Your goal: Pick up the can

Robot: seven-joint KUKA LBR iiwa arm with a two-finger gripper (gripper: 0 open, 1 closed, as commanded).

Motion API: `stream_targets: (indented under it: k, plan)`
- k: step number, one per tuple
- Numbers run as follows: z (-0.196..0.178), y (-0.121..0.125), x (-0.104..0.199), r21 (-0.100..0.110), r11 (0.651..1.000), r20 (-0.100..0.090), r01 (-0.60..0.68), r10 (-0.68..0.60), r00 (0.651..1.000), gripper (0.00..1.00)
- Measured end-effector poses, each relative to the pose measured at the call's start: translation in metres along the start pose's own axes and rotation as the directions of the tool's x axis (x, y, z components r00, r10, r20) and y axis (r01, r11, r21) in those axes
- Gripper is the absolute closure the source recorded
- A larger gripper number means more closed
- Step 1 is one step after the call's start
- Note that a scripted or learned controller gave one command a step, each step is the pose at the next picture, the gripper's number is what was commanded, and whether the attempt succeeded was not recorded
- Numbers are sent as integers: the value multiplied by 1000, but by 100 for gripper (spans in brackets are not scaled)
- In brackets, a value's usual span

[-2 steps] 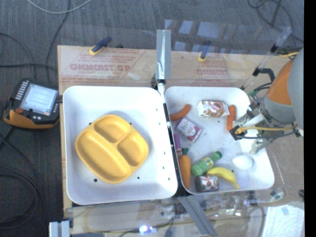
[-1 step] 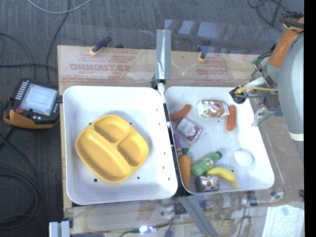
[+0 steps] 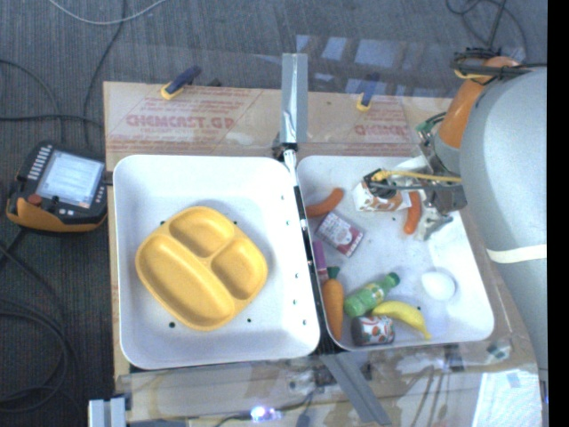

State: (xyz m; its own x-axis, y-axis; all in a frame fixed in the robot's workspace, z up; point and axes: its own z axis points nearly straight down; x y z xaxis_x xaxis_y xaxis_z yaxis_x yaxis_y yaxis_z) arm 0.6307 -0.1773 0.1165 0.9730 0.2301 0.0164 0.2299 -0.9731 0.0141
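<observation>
Grey arm with orange band enters from the right, over the far part of the right white bin (image 3: 471, 323). Gripper (image 3: 433, 213) hangs low there, beside a small orange sausage-shaped piece (image 3: 412, 213); cannot tell whether the fingers are spread or closed, nor whether they touch anything. Short red-labelled can (image 3: 372, 330) lies on its side at the near edge of the right bin, between an orange carrot (image 3: 332, 304) and a yellow banana (image 3: 402, 315), just under a green bottle (image 3: 370, 294); well apart from the gripper. White egg-like ball (image 3: 436, 285) sits right of the bottle. Left white bin (image 3: 133, 327) holds 1 yellow 3-compartment plastic tray (image 3: 201, 266).
</observation>
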Motion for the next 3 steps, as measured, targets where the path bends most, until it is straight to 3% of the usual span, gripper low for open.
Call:
stream_targets:
  k: [1, 2, 3]
  plan:
    - [-37, 12, -77, 21, 982, 19, 187, -188, 982, 0]
    - [-8, 2, -111, -4, 999, -5, 33, -33, 999, 0]
    - [-145, 39, -45, 15, 996, 22, 86, -87, 996, 0]
